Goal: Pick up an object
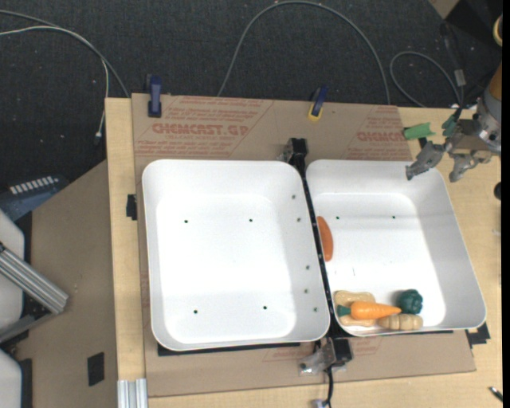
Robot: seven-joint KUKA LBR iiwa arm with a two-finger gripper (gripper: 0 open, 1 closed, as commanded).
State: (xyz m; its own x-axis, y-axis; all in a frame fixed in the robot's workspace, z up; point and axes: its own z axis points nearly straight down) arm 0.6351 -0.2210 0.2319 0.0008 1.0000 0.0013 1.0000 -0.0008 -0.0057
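1. Carrot (pixel 373 311) lying on its side near the front edge of the right bin (pixel 430 239), tip pointing right, resting across the other pieces of a small cluster.
2. Pale tan piece (pixel 351 298) just behind the carrot's thick end, touching it; another tan, peanut-shaped piece (pixel 402 322) just in front of the carrot's tip.
3. Dark green item (pixel 410 301) at the right end of the cluster, beside the carrot's tip.
4. Orange oblong item (pixel 325 238) apart from the cluster, lying lengthwise against the right bin's left wall, about midway along it.
5. End effector (pixel 443 162) hovering over the far right corner of the right bin, well apart from the cluster; fingers spread apart, nothing between them.
6. Green part (pixel 417 131) just beside the wrist, on its left.
7. Left bin (pixel 231 255) touching the right one along the shared edge, black clips (pixel 296 148) at the far and near ends of that seam.
8. Cardboard sheet with red lettering (pixel 199 126) under both bins on the tabletop (pixel 72 231), held by a blue clamp (pixel 154 94) and a blue-yellow clamp (pixel 318 102) at the far edge.
9. Thin cables (pixel 303 8) looping over the dark mat behind.
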